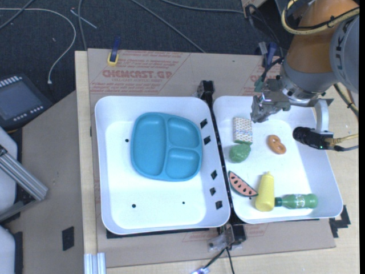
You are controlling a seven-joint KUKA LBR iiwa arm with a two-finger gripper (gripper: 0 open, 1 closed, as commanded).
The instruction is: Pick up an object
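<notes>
Left bin (108, 153) holds a blue divided plate (166, 146). In the right bin (325, 181), the checkered block (243, 129) lies just left of the gripper (259, 114), which hovers empty; jaw opening cannot be told. Judged: approach step; next, descend over one object and close.

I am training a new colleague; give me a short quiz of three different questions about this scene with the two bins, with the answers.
1. True or false: the blue divided plate lies in the same bin as the yellow bottle.
2. Which item lies nearest the gripper? A) watermelon slice B) patterned block C) green bottle
3. Fill in: the small orange ring-shaped piece lies in the ____ bin in the camera view.

Key
1. False: the plate is in the left bin, the yellow bottle in the right one.
2. B
3. right
</notes>
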